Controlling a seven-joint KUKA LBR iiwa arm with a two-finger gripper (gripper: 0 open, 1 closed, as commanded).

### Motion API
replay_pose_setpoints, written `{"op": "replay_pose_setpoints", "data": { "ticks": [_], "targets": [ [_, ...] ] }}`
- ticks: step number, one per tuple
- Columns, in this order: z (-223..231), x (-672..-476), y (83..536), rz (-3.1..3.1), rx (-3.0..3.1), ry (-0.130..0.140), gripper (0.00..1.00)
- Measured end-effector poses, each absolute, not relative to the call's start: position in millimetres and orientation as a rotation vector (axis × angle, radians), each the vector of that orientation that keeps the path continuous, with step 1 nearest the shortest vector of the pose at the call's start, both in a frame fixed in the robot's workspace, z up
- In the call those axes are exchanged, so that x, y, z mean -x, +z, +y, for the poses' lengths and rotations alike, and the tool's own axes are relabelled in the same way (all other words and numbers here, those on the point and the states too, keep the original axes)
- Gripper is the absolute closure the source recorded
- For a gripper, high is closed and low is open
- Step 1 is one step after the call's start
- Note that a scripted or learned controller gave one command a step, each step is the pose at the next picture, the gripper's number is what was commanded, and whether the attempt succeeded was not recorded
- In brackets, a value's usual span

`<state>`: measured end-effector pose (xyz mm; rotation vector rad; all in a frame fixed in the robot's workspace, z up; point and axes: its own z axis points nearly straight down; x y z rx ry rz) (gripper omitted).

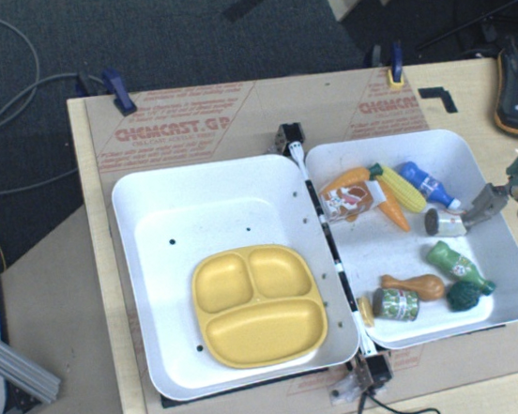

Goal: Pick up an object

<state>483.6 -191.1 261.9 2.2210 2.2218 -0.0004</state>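
Two white bins sit side by side on the bench. The left bin (148,263) holds a yellow plate (258,306) with three sections. The right bin (508,301) holds a pile of toy food.

The gripper (486,206) comes in from the right, low over the right bin's far edge. I cannot tell how it is set, because that part is small and blurry. Nothing I can see is held in it.

Just beside it lies a small grey cup (443,222), tipped on its side. This looks like the closest thing to grab. It looks light and hard, like plastic. It is round, so it could roll away or slip. I think the best place to squeeze it is across its middle.

A blue bottle (424,183) lies just behind the cup, next to a yellow corn (400,188) and an orange carrot (393,214). A packet of meat (347,199) lies nearer the middle. Toward the front are a green bottle (453,260), a broccoli (466,293), a chicken leg (413,284) and a little green can (396,304).

These toys all look light and smooth. They lie close together, so a grab could bump a neighbor. Nothing has been lifted yet.
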Motion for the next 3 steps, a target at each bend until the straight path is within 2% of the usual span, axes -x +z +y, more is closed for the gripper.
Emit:
{"op": "replay_pose_setpoints", "data": {
  "ticks": [1, 2, 3],
  "targets": [
    [-158.0, -571.7, 177.1, 2.230, -2.214, 0.001, 0.00],
    [-165.0, -620.9, 101.9, 2.223, -2.218, 0.008, 0.00],
    [-167.1, -620.1, 108.9, 2.222, -2.218, 0.001, 1.00]
  ]
}}
